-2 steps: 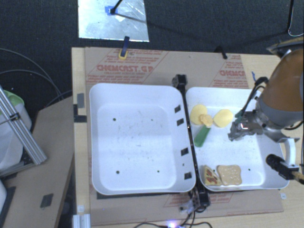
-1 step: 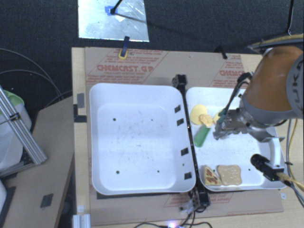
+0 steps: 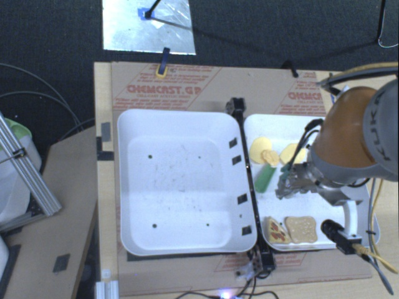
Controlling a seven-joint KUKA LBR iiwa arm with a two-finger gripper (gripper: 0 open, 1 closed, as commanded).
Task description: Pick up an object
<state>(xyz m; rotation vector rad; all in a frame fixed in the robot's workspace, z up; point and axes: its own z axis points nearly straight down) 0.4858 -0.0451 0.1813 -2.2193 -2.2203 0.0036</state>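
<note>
The grey arm's two-finger gripper (image 3: 288, 184) hangs over the right white bin (image 3: 293, 126), just beside a green cylindrical toy (image 3: 265, 178); whether it grips anything cannot be told. Near it lie yellow toy pieces (image 3: 262, 148) and a toast slice (image 3: 301, 229). The cardboard sheet (image 3: 187, 83) (red print) reads "CHEMCAST". The left white bin (image 3: 181, 179) offers open room.

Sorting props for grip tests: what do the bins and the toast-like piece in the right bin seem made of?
The bins look like moulded white plastic, smooth and slightly glossy, with rounded corners. The toast-like piece looks like a matte toy slice, plastic or foam; the view cannot settle which. It lies flat at the right bin's near edge, apart from the hand.
</note>
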